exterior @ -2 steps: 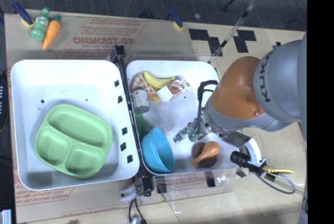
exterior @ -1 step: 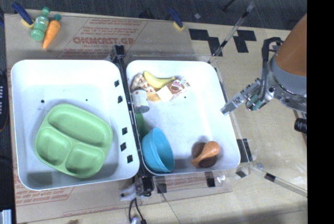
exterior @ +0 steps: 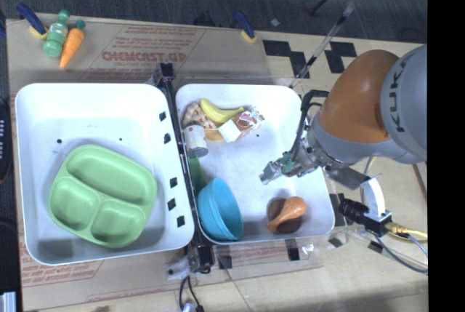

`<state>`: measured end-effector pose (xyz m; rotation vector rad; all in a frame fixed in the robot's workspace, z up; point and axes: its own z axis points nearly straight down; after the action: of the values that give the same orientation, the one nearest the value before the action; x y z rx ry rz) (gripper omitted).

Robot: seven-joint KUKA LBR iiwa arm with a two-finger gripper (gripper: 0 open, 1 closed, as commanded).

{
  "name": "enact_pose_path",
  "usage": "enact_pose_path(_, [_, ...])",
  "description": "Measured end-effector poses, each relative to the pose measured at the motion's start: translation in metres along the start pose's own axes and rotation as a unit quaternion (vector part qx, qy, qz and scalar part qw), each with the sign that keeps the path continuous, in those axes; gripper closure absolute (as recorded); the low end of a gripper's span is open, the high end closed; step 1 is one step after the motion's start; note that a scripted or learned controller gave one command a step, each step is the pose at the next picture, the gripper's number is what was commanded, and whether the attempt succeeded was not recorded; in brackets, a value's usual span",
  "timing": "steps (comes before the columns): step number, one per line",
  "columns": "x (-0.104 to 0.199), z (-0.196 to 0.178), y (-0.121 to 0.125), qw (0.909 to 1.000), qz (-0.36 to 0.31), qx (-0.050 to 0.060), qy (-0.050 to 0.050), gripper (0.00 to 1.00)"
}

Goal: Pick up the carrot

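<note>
An orange carrot (exterior: 70, 46) with a green top lies on the cardboard beyond the far left corner of the left bin (exterior: 29, 103), outside both bins, next to a green toy bottle (exterior: 55, 36). My gripper (exterior: 276, 170) hangs over the middle of the right bin (exterior: 290, 96), far from that carrot. It is just above and left of an orange-brown rounded object (exterior: 286, 213) lying near the bin's front wall. Nothing shows in the gripper.
The right bin also holds a banana (exterior: 218, 112), a small can (exterior: 195, 141), food toys (exterior: 245, 121), and a blue bowl (exterior: 219, 209) at the front left. A green divided plate (exterior: 102, 194) lies in the left bin. Blue clamps (exterior: 30, 20) sit on the bench's far edge.
</note>
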<state>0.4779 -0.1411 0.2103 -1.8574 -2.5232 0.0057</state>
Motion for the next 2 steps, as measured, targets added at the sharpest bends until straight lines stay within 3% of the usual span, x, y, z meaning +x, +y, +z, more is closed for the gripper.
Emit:
enact_pose_path(1, [-0.001, -0.001, 0.000, 1.0000, 0.000, -0.001, -0.001, 0.00])
enact_pose_path(2, [-0.047, 0.109, -0.018, 0.9970, -0.077, 0.001, 0.000, 0.00])
